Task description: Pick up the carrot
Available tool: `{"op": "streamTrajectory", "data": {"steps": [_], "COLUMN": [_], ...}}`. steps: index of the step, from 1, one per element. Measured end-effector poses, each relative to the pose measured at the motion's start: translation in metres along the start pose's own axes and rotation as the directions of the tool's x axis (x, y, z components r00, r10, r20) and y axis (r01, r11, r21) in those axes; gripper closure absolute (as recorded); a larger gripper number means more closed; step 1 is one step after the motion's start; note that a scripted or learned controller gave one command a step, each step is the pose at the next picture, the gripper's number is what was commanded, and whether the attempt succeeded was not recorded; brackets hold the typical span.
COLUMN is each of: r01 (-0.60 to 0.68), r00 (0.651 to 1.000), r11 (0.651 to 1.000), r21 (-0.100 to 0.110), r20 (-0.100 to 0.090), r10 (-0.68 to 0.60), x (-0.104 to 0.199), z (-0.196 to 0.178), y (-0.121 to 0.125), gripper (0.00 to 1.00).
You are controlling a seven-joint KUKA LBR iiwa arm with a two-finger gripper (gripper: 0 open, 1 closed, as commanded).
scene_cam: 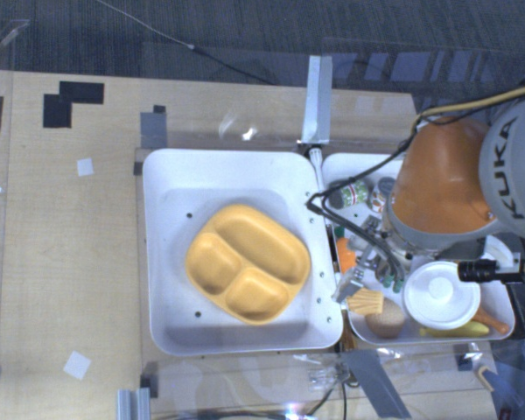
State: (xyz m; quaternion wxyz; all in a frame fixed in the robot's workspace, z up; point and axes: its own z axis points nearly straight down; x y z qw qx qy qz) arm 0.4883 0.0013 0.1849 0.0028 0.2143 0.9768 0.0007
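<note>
The arm (pixel 455 182) reaches down into the right bin (pixel 506 318), and its wrist and cabling cover most of the gripper (pixel 354 274). Whether the fingers are apart or together cannot be told; nothing is visibly clamped between them.

The carrot (pixel 344 256) shows as a short orange sliver against the bin's left wall, just beside the gripper on its left and partly covered by the gripper hardware. Its full length and lie are hidden.

Hazards, judged from this position:

1. Wall contact. The carrot lies tight to the bin wall, leaving little room for a finger on that side. A finger may land on the rim or wall and stall the descent.
2. Wrong object. A tan ridged cracker-like piece (pixel 366 302) and a brown rounded item (pixel 385 322) lie just below the fingers, with a white bowl (pixel 441 294) to their right. A closing stroke slightly off target could catch one of these instead.
3. Glancing grip. If the fingers close across the tapered end, the carrot may squirt out.
4. Cable snag. The loose black cable (pixel 328 201) loops above the fingers and could catch the divider.

The yellow divided plate (pixel 248 262) in the left bin (pixel 166 234) sits well apart and poses no risk.
</note>
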Motion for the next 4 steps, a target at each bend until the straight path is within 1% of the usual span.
{"op": "streamTrajectory", "data": {"steps": [1, 2, 4], "r01": [-0.003, -0.03, -0.029], "r00": [1.0, 1.0, 1.0], "r11": [1.0, 1.0, 1.0], "r21": [-0.002, -0.002, -0.002], "r20": [0.0, 0.001, 0.001], "r10": [0.003, 0.03, 0.029], "x": [-0.0286, -0.021, -0.0211], "z": [0.0002, -0.0002, -0.0002], "y": [0.0382, 0.0374, 0.0373], "gripper": [0.0, 0.0, 0.0]}}
